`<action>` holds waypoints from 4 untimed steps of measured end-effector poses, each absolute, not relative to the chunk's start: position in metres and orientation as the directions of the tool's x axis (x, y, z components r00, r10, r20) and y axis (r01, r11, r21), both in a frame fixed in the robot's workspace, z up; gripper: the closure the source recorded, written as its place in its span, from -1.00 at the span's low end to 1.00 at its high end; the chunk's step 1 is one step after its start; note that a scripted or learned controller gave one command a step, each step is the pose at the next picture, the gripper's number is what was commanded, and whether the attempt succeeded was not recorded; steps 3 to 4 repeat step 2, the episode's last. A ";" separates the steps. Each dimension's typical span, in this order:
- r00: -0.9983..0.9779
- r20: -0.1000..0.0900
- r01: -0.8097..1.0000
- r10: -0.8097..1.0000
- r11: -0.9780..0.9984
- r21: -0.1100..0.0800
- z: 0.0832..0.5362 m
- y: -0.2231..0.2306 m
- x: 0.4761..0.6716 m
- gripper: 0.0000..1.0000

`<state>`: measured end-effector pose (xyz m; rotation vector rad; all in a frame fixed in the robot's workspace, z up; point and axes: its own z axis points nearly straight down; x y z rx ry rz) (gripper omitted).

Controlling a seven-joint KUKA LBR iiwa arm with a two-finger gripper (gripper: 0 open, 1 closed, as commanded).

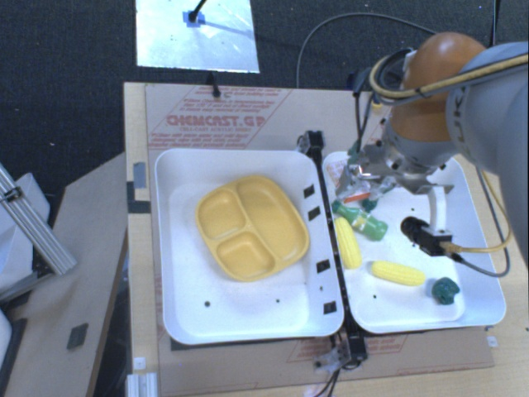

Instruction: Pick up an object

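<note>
**Arm low over the right bin, above a cluster of toy food**

The grey arm (488, 98) reaches in from the right, its orange band (438, 64) sitting above the wrist. The gripper (364, 184) hangs over the upper left part of the right bin (483, 304), close to the divider between the two bins. How it is set cannot be told from this angle (the wrist housing and cables crowd the spot), and nothing can be confirmed as being held.

Right beneath the gripper lies a small orange-red piece (355, 197), perhaps a carrot, though it is too small to be sure. Just below it is a green object (364, 222) lying tilted. A yellow corn cob (348, 242) lies lengthwise along the left wall of the same bin, touching or almost touching the green object. A second corn cob (398, 273) lies flat nearer the front, apart from the first. A small dark teal item (445, 289) rests near the front right corner. A black fitting (421, 234) with a yellow cable hangs off the arm above the middle of the bin.

The left bin (178, 304) holds a yellow divided tray (252, 226) with three compartments, lying flat and turned at a slant.
</note>
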<state>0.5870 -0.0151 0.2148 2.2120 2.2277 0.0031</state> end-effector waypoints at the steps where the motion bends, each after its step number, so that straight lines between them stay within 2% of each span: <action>1: -0.009 0.001 1.000 1.000 0.009 0.003 0.227 0.041 0.597 1.00; 2: -0.009 0.002 1.000 1.000 0.009 0.003 0.229 0.083 0.611 1.00; 4: -0.009 0.002 1.000 1.000 0.009 0.003 0.229 0.083 0.611 1.00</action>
